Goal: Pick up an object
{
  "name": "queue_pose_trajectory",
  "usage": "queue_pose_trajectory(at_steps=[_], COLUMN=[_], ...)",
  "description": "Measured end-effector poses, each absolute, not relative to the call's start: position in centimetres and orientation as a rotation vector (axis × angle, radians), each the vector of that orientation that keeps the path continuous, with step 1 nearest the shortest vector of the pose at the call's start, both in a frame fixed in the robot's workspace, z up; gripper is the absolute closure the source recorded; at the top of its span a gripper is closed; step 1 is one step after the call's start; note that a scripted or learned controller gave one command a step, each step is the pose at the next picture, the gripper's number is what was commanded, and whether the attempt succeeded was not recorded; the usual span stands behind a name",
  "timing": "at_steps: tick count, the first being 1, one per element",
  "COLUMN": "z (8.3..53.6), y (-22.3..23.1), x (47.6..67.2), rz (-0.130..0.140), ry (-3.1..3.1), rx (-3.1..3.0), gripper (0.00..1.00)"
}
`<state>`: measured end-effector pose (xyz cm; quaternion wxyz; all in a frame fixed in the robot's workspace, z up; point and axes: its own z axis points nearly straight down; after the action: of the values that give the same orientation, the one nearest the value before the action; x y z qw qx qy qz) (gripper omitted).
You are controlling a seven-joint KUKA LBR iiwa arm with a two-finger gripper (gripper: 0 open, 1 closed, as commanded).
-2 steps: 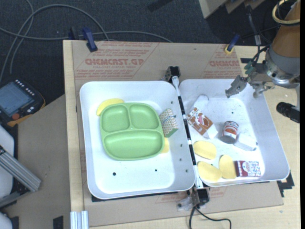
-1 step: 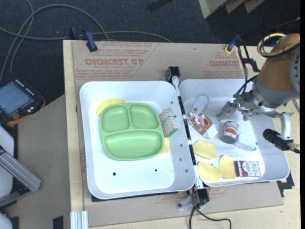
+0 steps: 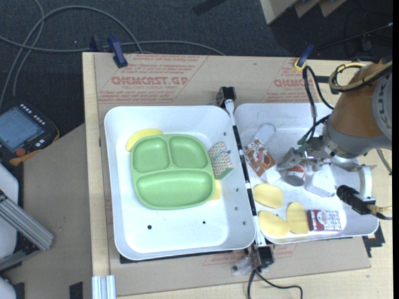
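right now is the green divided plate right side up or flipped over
Right side up: the green divided plate shows its three hollow compartments facing the camera, lying flat in the left bin.

Green tray (image 3: pixel 173 170) crowds the left bin (image 3: pixel 118 167); its front floor lies open.

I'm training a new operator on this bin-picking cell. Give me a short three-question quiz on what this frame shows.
1. True or false: the green divided tray lies in the right bin.
2. Which bin is the gripper over: A) left bin, B) right bin?
3. Fill in: the red-and-white packet lies near the right bin's ____ corner (near-right or far-left).

Key: 1 false, it lies in the left bin. 2 B. 3 near-right.
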<state>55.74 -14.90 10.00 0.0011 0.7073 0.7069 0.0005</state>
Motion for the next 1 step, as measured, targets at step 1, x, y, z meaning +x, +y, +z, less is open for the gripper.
queue_pose_trajectory(at_steps=[1], z=[8.44], y=[-15.33], x=[55.91], rz=[-0.001], ry=[2.222], rx=[2.223], gripper=[0.00])
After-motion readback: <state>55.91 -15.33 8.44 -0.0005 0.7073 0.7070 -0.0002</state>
